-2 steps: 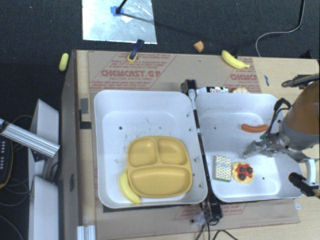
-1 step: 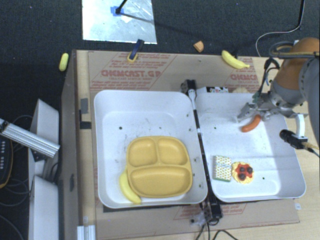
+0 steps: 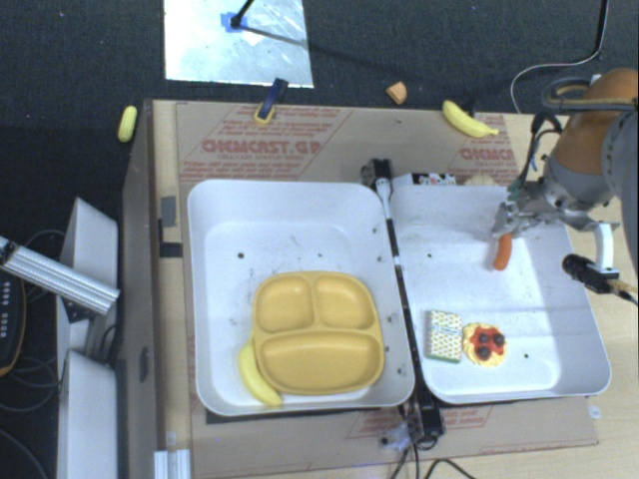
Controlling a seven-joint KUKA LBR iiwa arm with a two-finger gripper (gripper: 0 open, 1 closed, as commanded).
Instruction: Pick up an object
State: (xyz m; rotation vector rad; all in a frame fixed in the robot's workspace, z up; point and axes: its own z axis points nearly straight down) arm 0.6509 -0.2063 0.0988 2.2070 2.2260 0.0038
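My gripper hangs over the upper right part of the right bin. A small orange sausage-shaped piece hangs upright from it, its top end pinched between the shut fingers. In the near part of the same bin lie a speckled square cracker and a round yellow tart with dark berries, side by side.
The left bin holds a yellow divided plate with a banana against its near left rim. A divider bar separates the bins. Behind them on the bench lie another banana and an orange bit.
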